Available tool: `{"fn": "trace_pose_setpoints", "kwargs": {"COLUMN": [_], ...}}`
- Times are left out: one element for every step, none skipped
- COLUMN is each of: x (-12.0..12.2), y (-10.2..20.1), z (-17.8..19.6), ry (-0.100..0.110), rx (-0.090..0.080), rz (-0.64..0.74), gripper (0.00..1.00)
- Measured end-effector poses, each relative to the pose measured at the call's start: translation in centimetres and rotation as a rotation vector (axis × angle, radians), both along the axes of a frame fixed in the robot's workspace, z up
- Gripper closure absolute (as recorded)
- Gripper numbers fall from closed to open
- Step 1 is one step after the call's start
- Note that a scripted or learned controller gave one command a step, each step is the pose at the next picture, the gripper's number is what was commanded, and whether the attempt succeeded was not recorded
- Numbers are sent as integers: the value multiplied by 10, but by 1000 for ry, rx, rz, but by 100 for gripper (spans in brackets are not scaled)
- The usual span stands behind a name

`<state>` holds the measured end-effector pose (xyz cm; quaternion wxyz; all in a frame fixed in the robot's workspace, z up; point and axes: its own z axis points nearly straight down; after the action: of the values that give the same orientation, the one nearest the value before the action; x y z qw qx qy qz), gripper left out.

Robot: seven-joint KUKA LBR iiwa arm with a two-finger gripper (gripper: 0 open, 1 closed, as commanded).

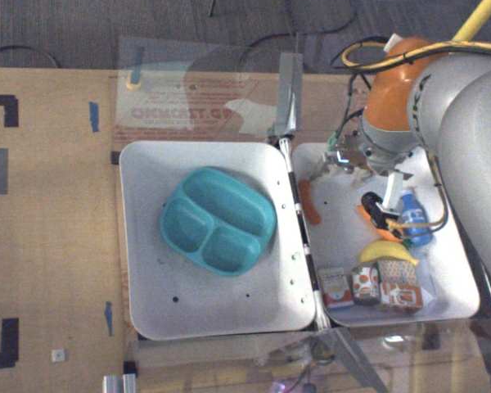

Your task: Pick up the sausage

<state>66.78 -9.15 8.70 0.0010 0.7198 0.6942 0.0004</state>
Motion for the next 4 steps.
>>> {"fn": "trace_pose_setpoints", "kwargs": {"x": [2,2,0,-2], "y": [-1,-1,-1,-19], "z": [13,12,0,0], "ry": [-6,-6,-1,0], "rx": [-4,-3,1,0], "rz": [0,0,-162,105], "gripper": [100,0,0,0]}}
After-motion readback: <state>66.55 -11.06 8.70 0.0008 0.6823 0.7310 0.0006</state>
